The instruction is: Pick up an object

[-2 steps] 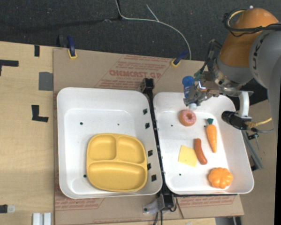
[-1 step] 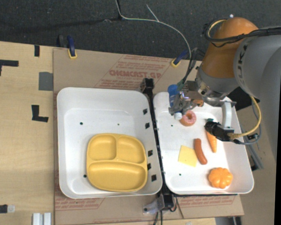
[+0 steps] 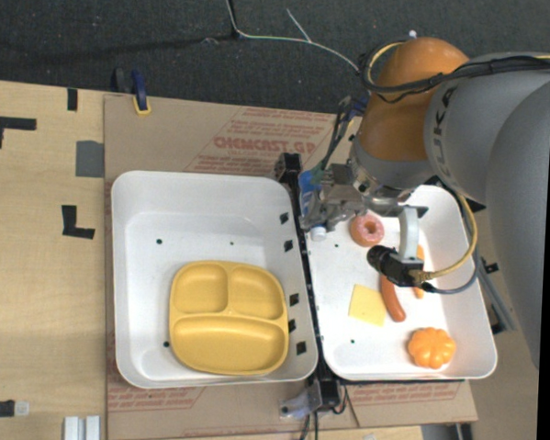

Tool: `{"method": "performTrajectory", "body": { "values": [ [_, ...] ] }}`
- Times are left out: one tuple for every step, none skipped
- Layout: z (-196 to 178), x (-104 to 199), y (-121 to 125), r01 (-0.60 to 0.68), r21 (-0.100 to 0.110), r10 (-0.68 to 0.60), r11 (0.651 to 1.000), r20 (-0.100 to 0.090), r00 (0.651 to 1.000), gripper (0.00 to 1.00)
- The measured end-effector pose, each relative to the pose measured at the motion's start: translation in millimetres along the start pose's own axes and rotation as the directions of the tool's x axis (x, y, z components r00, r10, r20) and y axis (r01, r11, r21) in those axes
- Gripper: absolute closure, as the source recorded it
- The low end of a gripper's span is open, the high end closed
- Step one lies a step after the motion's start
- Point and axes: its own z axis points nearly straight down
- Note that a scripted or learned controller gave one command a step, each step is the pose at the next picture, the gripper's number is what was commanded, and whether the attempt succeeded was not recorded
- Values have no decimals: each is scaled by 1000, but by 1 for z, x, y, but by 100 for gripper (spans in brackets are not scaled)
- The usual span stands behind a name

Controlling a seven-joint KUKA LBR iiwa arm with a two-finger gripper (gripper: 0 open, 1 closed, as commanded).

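Four toy foods sit in the right bin (image 3: 470,363): pink donut (image 3: 367,231) just beside the gripper (image 3: 323,212), then hot dog (image 3: 392,299), cheese slice (image 3: 368,306) and orange pumpkin (image 3: 431,348) farther toward the near rim. Jaw state: cannot tell. Yellow divided plate (image 3: 228,317) lies in the left bin (image 3: 131,253), across the wall from the gripper.

Left bin (image 3: 133,216): white plastic, smooth, faint sheen. Right bin (image 3: 477,317): same white plastic. Tray (image 3: 228,318): yellow plastic, smooth, softly glossy, three compartments. Donut (image 3: 366,231): pink, looks like matt plastic. Sausage (image 3: 392,299): red-orange, smooth, slightly shiny. Cheese (image 3: 367,306): pale yellow, flat, matt. Pumpkin (image 3: 431,348): orange, ribbed, satin finish. Arm (image 3: 501,116): grey casing, smooth and matt; orange band (image 3: 410,93) glossy. Board (image 3: 251,144) under bins: brown cardboard, matt, printed red. Bench (image 3: 33,275): pale wood, matt.
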Motion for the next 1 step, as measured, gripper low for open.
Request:
{"method": "performTrajectory", "body": {
  "values": [
    [11,57,-10,1,0,-1,1000,0,1000,100]
  ]
}}
